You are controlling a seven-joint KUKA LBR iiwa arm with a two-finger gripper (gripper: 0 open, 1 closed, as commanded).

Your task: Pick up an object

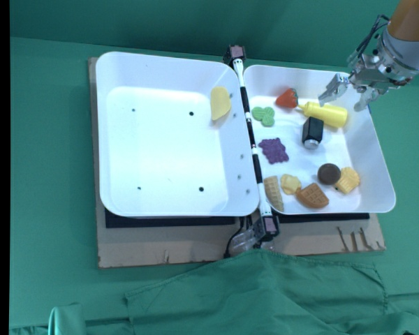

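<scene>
Nearest the camera, a fold of green cloth lies across the bench front, and just behind it a brown cardboard sheet carries the two bins; the left bin holds a single yellow slice leaning against its far right wall. In the right bin the near row is a cluster of tan pieces: a ridged wedge, a small yellow chunk, an orange waffle-like piece, a brown disc and a yellow waffle piece touching it; further back lie a purple grape bunch and a dark can; beyond those sit a green piece, a red strawberry and a yellow bottle. Farthest, at the bin's back right corner, the gripper hangs with its fingers spread apart and nothing between them; it sits just above and beside the bottle's far end. The pick seems barely begun: no object is lifted, all rest in the bins; descent, closing and lifting are left, and the bottle looks the likeliest target.
</scene>
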